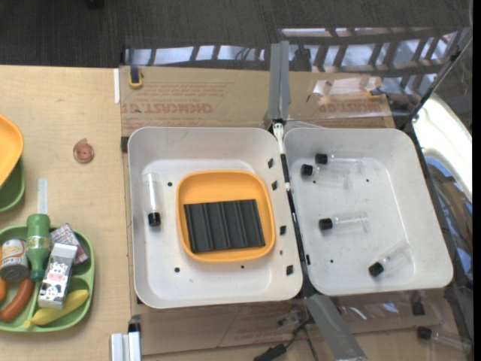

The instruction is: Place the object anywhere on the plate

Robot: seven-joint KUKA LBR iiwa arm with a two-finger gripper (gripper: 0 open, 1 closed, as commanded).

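An orange plate [225, 187] with a dark ribbed insert lies in the left bin [150, 269]. A clear vial with a black cap [152, 199] rests on the bin floor just left of the plate. In the right bin [421, 269] lie several more clear vials with black caps: one at the back [336, 159], another beside it [308, 170], one in the middle [340, 222], and one near the front right [387, 262].
A green tray of toy food [75, 307] sits on the wooden table at the left, with an orange dish [7, 153] above it. Cardboard [195, 104] lies behind the bins. A metal frame [361, 51] stands at the back right.
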